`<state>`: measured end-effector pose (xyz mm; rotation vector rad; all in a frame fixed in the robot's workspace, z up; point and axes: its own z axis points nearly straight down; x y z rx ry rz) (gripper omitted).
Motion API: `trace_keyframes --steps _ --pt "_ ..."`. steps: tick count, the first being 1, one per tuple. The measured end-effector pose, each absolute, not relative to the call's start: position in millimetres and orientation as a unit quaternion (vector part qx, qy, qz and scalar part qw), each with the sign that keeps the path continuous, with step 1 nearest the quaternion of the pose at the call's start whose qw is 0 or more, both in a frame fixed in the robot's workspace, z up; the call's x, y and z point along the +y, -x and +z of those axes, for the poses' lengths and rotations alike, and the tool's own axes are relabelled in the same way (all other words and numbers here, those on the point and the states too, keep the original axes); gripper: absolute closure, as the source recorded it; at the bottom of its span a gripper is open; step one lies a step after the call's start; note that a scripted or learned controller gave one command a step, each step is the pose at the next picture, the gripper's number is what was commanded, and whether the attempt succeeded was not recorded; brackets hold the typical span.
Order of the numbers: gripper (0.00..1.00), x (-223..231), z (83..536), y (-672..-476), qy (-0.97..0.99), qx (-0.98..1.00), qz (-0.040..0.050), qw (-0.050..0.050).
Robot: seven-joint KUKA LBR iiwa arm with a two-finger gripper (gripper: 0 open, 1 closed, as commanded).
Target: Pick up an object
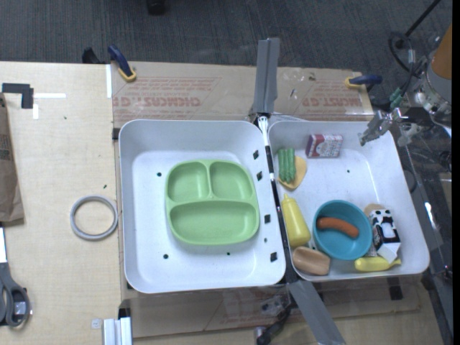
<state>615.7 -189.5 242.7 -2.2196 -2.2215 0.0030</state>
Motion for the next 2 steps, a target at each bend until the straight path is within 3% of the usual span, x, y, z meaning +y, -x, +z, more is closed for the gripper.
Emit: trace_keyframes --steps 1,2 --pt "0.00 -136.8 147.9 -658.6 0.688 -0.726 0.0010 0.001" --pt "0.00 -158.8 90.7 -588.0 0.672 -0.741 0.0008 0.001"
